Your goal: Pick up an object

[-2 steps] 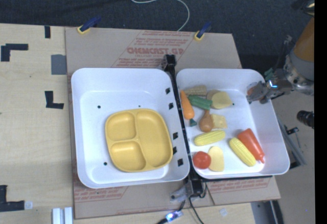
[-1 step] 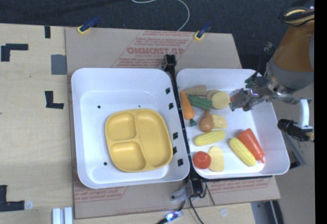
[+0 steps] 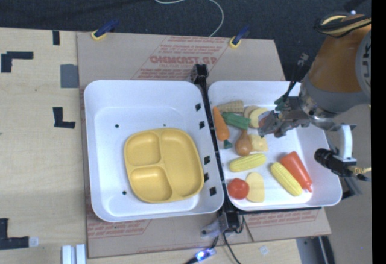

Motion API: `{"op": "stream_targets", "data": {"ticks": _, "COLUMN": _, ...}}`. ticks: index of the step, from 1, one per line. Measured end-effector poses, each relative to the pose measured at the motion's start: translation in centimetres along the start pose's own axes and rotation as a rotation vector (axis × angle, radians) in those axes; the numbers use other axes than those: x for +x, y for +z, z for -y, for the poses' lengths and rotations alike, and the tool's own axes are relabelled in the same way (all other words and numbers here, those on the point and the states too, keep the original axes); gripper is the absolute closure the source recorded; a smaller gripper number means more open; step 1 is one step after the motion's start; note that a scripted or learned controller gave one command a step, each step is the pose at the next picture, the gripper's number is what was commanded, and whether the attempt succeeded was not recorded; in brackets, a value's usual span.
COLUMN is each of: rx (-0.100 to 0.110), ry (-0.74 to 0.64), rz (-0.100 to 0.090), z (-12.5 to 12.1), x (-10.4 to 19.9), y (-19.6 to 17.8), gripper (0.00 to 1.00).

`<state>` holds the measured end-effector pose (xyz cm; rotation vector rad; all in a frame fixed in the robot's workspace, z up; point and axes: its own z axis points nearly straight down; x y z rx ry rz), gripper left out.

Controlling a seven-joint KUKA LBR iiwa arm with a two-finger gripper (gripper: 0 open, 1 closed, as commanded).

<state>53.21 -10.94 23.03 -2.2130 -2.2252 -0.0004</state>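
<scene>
The left bin [image 3: 99, 136] holds a yellow divided plate [image 3: 163, 164]. The right bin [image 3: 325, 195] holds toy vegetables: corn cob [image 3: 286, 178], tomato [image 3: 238, 188], carrot [image 3: 220, 123]. The gripper [image 3: 272, 125] hovers over them; its grip cannot be told.

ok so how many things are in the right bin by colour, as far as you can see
yellow: 4, corn, corn, slice, piece
red: 2, tomato, pepper
orange: 1, carrot
green: 1, pod
brown: 1, onion
tan or pale: 2, cob, piece
total: 11; the gripper may hide more
</scene>
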Motion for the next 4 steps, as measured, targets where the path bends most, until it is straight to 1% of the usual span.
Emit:
{"op": "stream_targets", "data": {"ticks": 1, "rx": 0.002, "ry": 0.003, "rz": 0.002, "z": 1.1, "x": 2.0, "y": 1.3, "gripper": 1.00}}
{"op": "stream_targets", "data": {"ticks": 2, "rx": -0.001, "ry": 0.004, "rz": 0.002, "z": 0.1, "x": 1.9, "y": 0.7, "gripper": 1.00}}
{"op": "stream_targets", "data": {"ticks": 3, "rx": 0.002, "ry": 0.004, "rz": 0.002, "z": 1.7, "x": 3.2, "y": 0.5, "gripper": 1.00}}
{"op": "stream_targets", "data": {"ticks": 4, "rx": 0.000, "ry": 0.005, "rz": 0.004, "z": 0.3, "x": 2.4, "y": 1.6, "gripper": 1.00}}
